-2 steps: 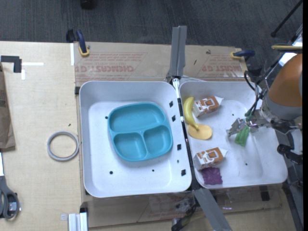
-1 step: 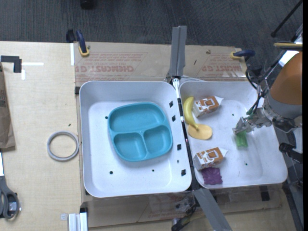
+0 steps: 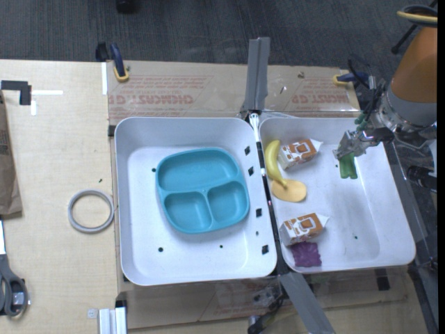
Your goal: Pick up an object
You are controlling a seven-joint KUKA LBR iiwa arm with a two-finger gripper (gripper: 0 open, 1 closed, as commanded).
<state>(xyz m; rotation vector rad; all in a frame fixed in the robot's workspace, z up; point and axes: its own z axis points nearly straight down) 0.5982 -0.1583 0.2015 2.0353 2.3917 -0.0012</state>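
1. Green is the colour to watch: a small green object (image 3: 348, 167) hangs right under the end effector (image 3: 351, 148) over the upper right part of the right bin (image 3: 389, 249). It looks pinched between the fingers, though the view is too coarse there to be sure of more than contact.
2. Beyond that, I cannot tell how far apart the fingers stand; the metal parts blur together against the white wall.
3. Step in hand, as I judge it: the grasp itself, or the very start of the lift. The green object sits close above the bin floor.
4. Other candidates lie in the same bin, well to the arm's left in the view: a banana (image 3: 273, 164) touching a yellow disc-like piece (image 3: 290, 191), an upper carton (image 3: 299, 152) just beside the banana, a lower carton (image 3: 304, 227), and a purple item (image 3: 306, 255) touching it.
5. Alongside, the left bin (image 3: 139, 256) bears a blue divided tray (image 3: 202, 190); a grey ring (image 3: 91, 210) rests on the tabletop (image 3: 55, 152).
6. Next move calls for a straight upward lift, slow enough that a light pinch does not slip, clearing the bin's far wall.
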